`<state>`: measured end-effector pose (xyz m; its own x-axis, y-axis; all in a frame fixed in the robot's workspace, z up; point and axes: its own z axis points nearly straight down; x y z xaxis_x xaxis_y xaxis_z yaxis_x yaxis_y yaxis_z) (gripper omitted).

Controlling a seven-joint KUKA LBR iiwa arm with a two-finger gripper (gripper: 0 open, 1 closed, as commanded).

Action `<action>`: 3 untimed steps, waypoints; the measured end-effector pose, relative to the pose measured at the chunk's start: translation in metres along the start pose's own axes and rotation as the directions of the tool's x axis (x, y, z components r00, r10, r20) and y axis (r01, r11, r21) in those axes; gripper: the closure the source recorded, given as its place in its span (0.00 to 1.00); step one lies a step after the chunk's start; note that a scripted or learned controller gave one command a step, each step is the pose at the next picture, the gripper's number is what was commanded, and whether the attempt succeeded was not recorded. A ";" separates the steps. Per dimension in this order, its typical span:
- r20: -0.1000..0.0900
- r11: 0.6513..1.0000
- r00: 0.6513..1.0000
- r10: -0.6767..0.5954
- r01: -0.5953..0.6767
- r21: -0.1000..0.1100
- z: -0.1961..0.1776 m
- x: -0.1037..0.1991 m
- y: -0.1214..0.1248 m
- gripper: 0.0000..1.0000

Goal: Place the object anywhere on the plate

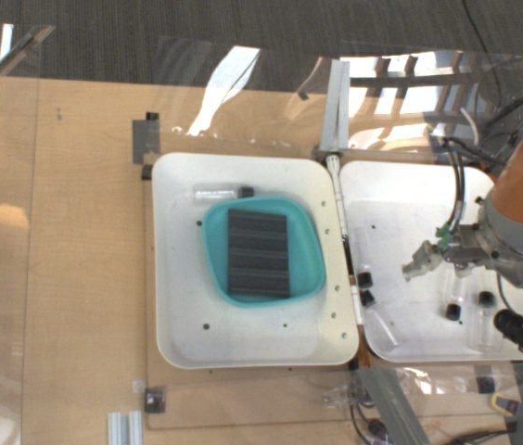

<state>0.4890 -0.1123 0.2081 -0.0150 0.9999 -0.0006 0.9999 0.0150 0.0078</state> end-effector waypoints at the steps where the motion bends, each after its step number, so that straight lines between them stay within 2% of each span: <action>1: 0.000 0.998 0.998 -0.067 0.067 0.000 0.112 0.026 0.000 0.00; 2: 0.000 0.998 0.998 -0.070 0.070 -0.006 0.102 0.027 0.003 1.00; 3: 0.000 0.993 0.993 -0.121 0.121 0.000 0.023 0.033 0.065 1.00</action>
